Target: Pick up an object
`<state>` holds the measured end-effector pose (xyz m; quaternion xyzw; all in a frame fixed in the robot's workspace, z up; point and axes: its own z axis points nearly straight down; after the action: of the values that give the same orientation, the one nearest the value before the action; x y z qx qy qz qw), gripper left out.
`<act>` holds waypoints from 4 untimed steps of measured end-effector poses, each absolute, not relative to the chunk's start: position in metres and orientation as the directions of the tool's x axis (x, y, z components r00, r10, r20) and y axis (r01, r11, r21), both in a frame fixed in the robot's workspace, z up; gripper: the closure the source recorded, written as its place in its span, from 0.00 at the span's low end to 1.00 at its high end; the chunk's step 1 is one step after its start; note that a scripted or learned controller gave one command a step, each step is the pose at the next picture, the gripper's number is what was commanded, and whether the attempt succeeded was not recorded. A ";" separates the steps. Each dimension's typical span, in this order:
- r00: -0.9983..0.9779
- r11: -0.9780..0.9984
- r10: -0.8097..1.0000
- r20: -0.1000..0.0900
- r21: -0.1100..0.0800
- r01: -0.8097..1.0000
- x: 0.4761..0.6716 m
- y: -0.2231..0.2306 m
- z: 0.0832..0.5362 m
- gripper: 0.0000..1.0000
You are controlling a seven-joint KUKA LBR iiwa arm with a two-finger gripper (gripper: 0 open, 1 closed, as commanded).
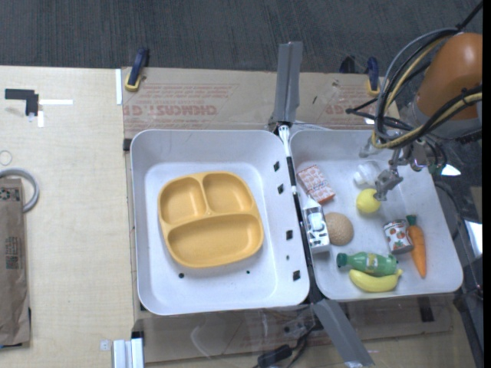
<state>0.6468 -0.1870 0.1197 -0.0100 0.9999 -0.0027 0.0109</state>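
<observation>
The robot's end effector (pixel 386 184) hangs over the right bin (pixel 449 228), its tip just above and right of a lemon (pixel 368 201); whether it is released or clenched cannot be told, and nothing shows between its fingers. Around the lemon lie a red-and-white packet (pixel 315 183) to its left, a brown round bun (pixel 338 228) and a small white carton (pixel 315 228) below-left, a small can (pixel 397 236) and a carrot (pixel 418 248) below-right, and a green bottle (pixel 369 262) and a banana (pixel 375 280) below. Well left of the lemon, a yellow divided plate (pixel 209 218) sits in the left bin (pixel 149 228).
</observation>
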 end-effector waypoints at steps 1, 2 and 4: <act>-0.987 0.987 -0.164 -0.004 0.000 -0.164 0.608 -0.144 0.092 0.00; -0.926 0.926 -0.378 -0.005 -0.001 -0.378 0.648 -0.092 0.092 0.00; -0.946 0.946 -0.325 -0.005 -0.001 -0.325 0.660 -0.067 0.275 1.00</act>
<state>0.6604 -0.0668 0.2755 -0.1645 0.9864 0.0000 0.0026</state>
